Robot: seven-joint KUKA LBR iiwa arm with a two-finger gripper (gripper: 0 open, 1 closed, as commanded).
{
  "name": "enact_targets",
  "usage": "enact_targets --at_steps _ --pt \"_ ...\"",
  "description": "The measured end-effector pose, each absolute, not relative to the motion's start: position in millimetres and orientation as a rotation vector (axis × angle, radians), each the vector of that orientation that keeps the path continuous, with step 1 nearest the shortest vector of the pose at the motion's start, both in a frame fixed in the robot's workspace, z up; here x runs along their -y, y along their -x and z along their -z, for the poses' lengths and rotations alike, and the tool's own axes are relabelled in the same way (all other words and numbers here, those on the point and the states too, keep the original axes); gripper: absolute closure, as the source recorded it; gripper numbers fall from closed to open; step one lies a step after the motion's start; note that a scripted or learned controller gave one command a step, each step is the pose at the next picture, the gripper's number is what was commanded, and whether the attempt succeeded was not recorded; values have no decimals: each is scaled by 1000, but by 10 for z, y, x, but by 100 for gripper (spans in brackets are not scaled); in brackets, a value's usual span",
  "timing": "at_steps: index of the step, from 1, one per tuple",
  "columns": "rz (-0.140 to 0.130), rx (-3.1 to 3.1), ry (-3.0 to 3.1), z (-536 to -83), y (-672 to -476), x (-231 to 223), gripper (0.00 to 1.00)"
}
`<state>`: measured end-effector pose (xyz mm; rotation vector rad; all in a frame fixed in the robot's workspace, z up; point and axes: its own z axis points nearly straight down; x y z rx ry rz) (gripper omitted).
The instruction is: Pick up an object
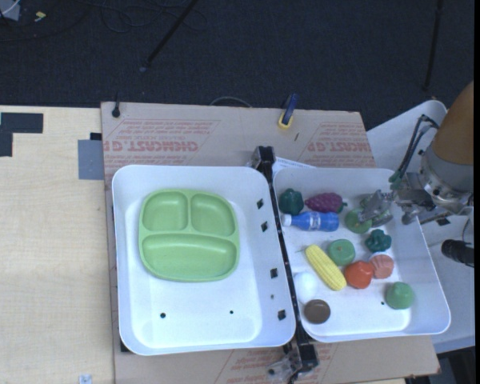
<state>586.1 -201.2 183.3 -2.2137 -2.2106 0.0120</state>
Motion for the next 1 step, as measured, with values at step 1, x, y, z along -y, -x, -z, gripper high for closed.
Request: enact_targets --at_steps 1 --pt "0 2222 2221 -1913 -5894 2017 0"
